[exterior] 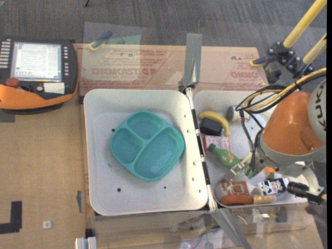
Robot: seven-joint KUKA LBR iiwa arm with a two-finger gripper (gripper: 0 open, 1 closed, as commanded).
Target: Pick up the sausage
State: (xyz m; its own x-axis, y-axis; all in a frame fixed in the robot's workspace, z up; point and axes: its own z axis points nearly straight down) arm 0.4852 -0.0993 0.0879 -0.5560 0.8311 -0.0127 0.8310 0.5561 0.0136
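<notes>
The sausage [236, 199] lies flat along the near wall of the right bin [244, 98], its length running left to right. It sits just below and a little to the left of the pincer [252, 170], apart from it, with nothing gripping it. A small tan-and-brown packet [236, 185] lies between the sausage and the pincer, close to both.

The pincer hangs low over the right bin beneath the arm's orange band [290, 123], which bulks above and to its right. Whether it is released or clenched cannot be told; the arm's body and cables cover it.

Left of the pincer lies a green bottle [224, 156], tilted, its cap end pointing toward the pincer and nearly reaching it. To the pincer's right is a small carton with black and white print [274, 185], near the bin's near wall. Farther up and to the left rest a banana [215, 118], curved over a dark block [210, 126], with a red-and-white card [216, 140] just under them.

Well to the left of the pincer, past the divider, the left bin [98, 191] holds a teal divided plate [147, 145]. Beyond that bin, on the bench, sits an orange-and-grey control pendant [36, 74].
</notes>
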